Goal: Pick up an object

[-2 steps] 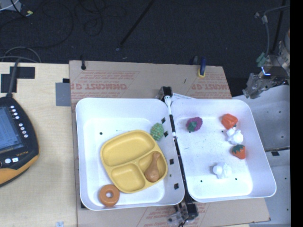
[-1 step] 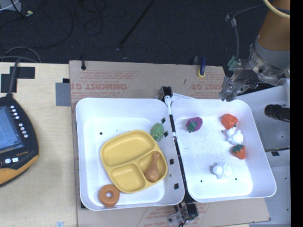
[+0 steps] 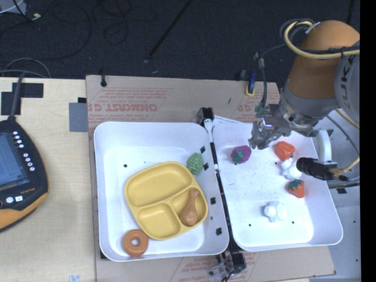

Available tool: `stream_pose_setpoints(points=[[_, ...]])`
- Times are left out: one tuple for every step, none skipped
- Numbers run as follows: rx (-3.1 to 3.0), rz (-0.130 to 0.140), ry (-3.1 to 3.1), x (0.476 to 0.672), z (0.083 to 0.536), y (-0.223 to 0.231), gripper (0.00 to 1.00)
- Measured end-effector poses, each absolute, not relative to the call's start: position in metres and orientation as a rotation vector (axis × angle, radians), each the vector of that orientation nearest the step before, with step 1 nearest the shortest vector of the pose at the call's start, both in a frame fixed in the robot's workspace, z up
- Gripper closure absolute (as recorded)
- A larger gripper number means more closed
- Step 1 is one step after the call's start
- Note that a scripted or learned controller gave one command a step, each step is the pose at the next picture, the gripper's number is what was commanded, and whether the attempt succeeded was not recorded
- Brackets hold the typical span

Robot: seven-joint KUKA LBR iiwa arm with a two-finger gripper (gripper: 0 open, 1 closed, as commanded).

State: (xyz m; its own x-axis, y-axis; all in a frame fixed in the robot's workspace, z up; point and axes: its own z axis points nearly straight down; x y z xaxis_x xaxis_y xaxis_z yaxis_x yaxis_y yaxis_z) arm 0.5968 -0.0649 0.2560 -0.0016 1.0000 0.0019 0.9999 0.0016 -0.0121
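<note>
I hold the pincer (image 3: 260, 138) over the right bin (image 3: 258, 228) — its grip state I cannot tell. The purple toy (image 3: 240, 154) lies just below-left; I'd centre over it before descending.

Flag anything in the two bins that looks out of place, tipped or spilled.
Nothing stands out. The yellow tray lies flat in the left bin with a drumstick in it; the toy foods in the right bin lie loose, none spilled over.

bench (image 3: 53, 110) | cardboard sheet (image 3: 153, 98) | pendant (image 3: 17, 169) at left
</note>
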Motion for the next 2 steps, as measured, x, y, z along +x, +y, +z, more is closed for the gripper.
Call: stream_pose_setpoints(points=[[-2.230, -0.017, -2.233, 0.626, 0.452, -0.060, 1.00], [-2.222, 0.008, -2.213, 0.585, 0.408, -0.065, 1.00]])
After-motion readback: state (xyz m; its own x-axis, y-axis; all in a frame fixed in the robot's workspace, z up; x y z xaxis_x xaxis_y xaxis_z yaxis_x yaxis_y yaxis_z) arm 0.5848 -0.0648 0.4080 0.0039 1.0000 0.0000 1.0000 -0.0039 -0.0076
